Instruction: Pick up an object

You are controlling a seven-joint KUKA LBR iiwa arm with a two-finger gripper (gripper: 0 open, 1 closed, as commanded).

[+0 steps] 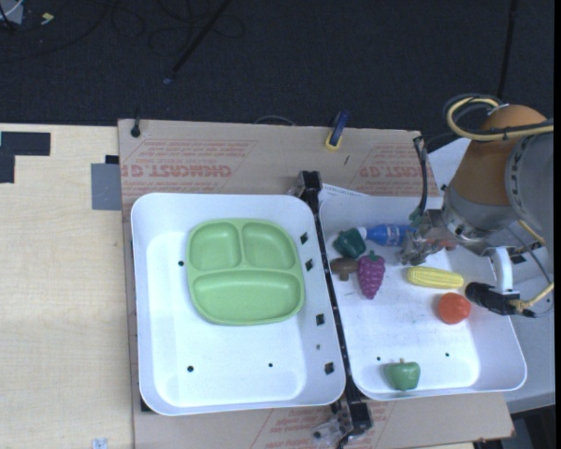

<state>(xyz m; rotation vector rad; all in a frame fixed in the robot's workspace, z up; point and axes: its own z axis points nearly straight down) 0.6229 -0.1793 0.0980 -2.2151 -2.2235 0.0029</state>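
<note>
The right bin (505, 368) holds several toy foods. A dark green piece (349, 242) and a blue bottle (386, 235) lie near its back left. Purple grapes (371, 274) sit beside a small brown piece (341, 267). A yellow corn cob (434, 277) and a red-orange tomato (453, 308) lie toward the right, and a green apple (402, 374) rests near the front wall. My gripper (421, 244) is low over the bin's back, at the right end of the blue bottle and just behind the corn cob. Nothing is seen held in it.
The left bin (168, 372) holds a light green divided plate (245, 271). A black divider (323, 288) runs between the bins. The arm's orange band (491, 166) and cables hang over the right bin's far right corner. Cardboard (224, 162) lies behind the bins.
</note>
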